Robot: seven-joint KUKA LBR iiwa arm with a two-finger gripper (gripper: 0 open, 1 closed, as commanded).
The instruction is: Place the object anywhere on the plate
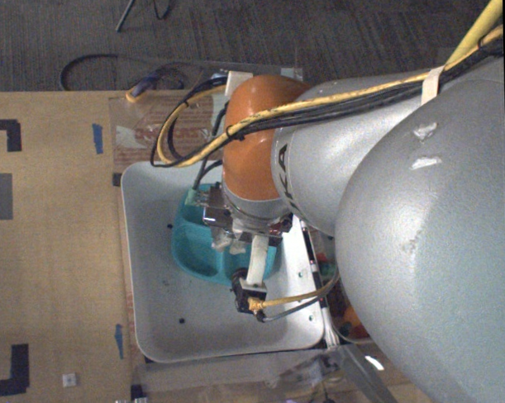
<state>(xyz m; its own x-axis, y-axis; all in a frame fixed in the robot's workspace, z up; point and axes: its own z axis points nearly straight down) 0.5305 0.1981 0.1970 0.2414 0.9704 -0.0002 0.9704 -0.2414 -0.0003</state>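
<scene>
A teal plate (190, 247) lies in the left white bin (157, 324), in its upper middle part. The gripper (229, 239) hangs directly over the plate's right half, under the orange band (255, 147) of the arm. The wrist and its mounts cover much of the plate. A small pale shape (222, 244) shows on the plate just under the gripper; I cannot tell whether it is the object or part of the tool.
The grey arm covers the right bin almost wholly; a few coloured items (349, 319) peek out beneath it. A black fitting with a yellow cable (249, 301) hangs off the wrist over the left bin's floor. A brown bench (55, 245) lies to the left.
</scene>
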